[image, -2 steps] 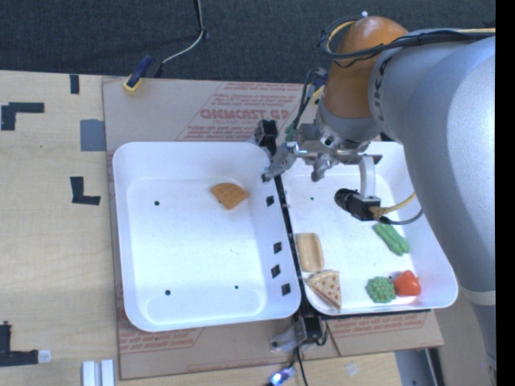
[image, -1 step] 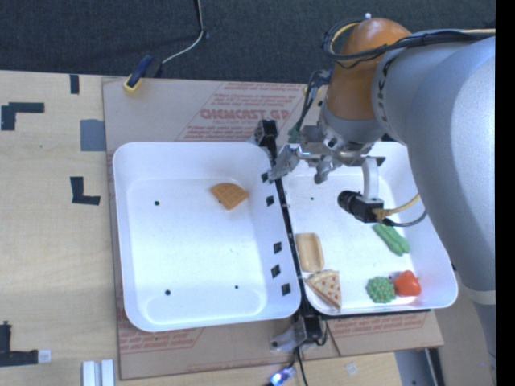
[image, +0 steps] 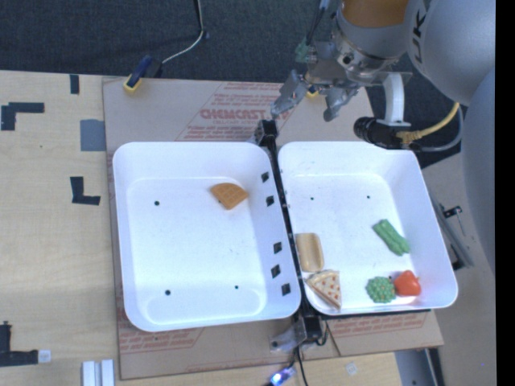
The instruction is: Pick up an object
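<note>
Two white bins (image: 193,155) sit on cardboard (image: 217,111) over the wooden counter (image: 48,240), dark carpet (image: 96,14) behind. The gripper (image: 314,103) hangs at the far edge, fingers spread, pinching nothing.

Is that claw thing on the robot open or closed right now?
Open. The end effector hangs above the far edge of the bins with its two fingers spread apart and nothing between them.

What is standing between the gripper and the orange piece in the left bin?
Nothing visible is. The gripper hangs open above the far edge of the bins, and the orange piece lies alone on the left bin floor, with bare white floor around it.
</note>
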{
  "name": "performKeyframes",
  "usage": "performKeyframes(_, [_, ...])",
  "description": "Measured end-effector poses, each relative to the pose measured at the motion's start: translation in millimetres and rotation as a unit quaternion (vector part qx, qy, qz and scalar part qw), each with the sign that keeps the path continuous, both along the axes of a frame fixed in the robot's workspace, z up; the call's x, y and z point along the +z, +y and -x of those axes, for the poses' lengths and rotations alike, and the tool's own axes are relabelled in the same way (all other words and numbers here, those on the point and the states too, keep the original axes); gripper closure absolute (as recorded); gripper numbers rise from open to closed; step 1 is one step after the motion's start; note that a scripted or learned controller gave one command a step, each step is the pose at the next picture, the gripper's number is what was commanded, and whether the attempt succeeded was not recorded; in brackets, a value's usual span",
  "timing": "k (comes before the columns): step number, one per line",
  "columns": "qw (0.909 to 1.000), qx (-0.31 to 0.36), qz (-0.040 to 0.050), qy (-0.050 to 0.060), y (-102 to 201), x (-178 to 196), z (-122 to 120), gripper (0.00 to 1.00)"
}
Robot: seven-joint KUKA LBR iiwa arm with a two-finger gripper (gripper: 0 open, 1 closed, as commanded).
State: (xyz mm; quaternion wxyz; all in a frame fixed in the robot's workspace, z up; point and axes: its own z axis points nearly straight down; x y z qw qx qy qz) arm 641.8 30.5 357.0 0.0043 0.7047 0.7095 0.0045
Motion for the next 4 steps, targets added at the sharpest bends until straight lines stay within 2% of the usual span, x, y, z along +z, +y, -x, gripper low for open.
performKeyframes(1, [1.0,0.0,0.0,0.009,70.7,-10.4,6.6,0.0])
performKeyframes(2, [1.0,0.002,-0.0004,0.009,163.9,6.4,40.9,0.0])
performKeyframes(3, [1.0,0.001,-0.0004,0.007,207.0,57.0,74.0,0.0])
performKeyframes(4, [1.0,-0.002,0.0,0.005,175.3,129.4,137.1,0.0])
